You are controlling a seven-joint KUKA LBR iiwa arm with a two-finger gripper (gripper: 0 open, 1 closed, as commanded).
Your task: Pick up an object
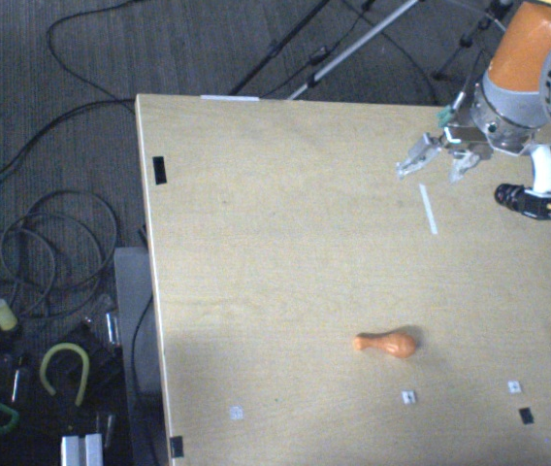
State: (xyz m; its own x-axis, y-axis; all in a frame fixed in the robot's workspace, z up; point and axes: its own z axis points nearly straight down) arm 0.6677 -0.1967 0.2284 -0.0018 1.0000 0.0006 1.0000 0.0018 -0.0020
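**Gripper high and far from the only pickable pieces**

Pale wooden board (285, 260) filled most of the camera view, laid over dark carpet strewn with black cables (43, 231). At the upper right the grey arm with its orange band (528, 51) reached in, and its two-finger metal gripper (437, 160) hung over the board's far right part with the jaws spread apart and nothing between them.

Two candidates lay on the board. A thin white stick (428, 209) sat just below the gripper, angled slightly off vertical. A small orange pear-shaped object (387, 344), bulb to the right and narrow neck to the left, rested well apart from the gripper, nearer the board's lower edge.

Doing the step well probably meant choosing the orange piece: the stick looked too flat for the jaws to get under. The approach likely called for centring above the bulb, turning the wrist so the jaws straddled its short axis, and descending fully before closing. A grasp on the tapered neck risked it squirting out.
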